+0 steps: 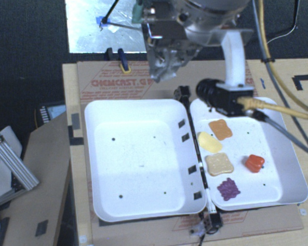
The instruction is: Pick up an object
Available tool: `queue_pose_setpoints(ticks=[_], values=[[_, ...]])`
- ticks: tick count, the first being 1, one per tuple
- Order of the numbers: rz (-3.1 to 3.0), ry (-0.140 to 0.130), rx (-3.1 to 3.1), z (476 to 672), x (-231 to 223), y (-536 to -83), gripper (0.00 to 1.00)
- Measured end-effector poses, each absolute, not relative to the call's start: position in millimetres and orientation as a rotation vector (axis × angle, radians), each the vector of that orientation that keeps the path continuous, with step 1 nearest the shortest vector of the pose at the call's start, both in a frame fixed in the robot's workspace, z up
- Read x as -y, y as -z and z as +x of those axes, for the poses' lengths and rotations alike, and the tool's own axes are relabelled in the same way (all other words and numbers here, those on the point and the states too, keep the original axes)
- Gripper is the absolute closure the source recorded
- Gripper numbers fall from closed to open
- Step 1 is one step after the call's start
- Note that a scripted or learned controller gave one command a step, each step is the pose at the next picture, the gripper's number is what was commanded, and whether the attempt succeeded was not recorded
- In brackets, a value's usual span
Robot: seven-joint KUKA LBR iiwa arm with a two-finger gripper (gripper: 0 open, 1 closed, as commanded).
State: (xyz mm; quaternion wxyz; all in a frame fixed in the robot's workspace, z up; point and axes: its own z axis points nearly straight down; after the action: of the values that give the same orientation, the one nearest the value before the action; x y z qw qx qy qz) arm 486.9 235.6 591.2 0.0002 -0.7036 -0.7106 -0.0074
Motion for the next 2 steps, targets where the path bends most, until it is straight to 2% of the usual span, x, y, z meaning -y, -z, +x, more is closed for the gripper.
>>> queue_pose_setpoints(ticks=[1, 2], values=[[-2.21, 0.022, 2.232, 486.9, -236, -591, 0.0], [-2.208, 0.027, 2.234, 486.8, -236, -602, 1.0]])
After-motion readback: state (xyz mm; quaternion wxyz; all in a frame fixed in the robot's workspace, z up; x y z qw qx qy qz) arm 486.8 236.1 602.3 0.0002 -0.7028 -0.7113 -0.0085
